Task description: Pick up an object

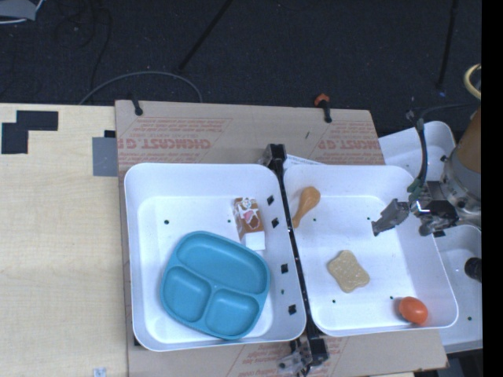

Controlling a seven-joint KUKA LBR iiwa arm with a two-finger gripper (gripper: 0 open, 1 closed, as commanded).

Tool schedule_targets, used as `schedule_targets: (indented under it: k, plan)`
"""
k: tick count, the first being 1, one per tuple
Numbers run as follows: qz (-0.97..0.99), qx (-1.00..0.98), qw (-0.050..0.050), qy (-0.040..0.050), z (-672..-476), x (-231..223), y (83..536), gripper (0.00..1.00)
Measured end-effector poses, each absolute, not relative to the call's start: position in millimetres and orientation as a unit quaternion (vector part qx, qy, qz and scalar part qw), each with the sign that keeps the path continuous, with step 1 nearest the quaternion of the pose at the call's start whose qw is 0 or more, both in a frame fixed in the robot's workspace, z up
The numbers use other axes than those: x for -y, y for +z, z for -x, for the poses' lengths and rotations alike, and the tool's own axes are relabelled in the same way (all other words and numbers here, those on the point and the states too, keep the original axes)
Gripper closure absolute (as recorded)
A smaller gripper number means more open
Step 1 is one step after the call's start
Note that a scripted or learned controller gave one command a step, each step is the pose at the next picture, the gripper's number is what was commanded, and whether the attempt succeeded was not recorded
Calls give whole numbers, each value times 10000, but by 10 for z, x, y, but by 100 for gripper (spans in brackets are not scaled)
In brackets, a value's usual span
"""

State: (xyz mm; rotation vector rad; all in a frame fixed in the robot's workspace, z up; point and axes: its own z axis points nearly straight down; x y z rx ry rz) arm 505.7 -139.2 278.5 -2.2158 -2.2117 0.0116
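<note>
White plastic, two shallow bins side by side, and the action sits over the right bin [393, 181]. The arm [464, 175] reaches in from the right edge, and its gripper [405, 214] hangs above the bin's upper right part, one dark finger [387, 218] jutting out toward the middle. Whether the fingers are apart or together, I cannot tell from this angle, and nothing shows between them.

Candidates lie scattered below, well apart from one another, which leaves room to come down on any one. An orange ball [413, 310] rests in the near right corner (awkward, tucked against the wall). A tan, flat, biscuit-like piece [348, 271] lies near the middle of the floor. An orange drumstick-shaped toy [305, 203] leans by the divider.

Over in the left bin [145, 210], a blue divided plate [214, 283] takes up most of the floor, with a small printed packet [249, 215] just beyond it.

My guess: nothing is picked yet, and the tan piece looks the nearest target.
</note>
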Motion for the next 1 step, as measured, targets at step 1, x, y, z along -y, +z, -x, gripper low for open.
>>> schedule_targets:
  k: [1]
  plan:
    - [7071, 7071, 15, 9, -5073, 1393, 2836, 0]
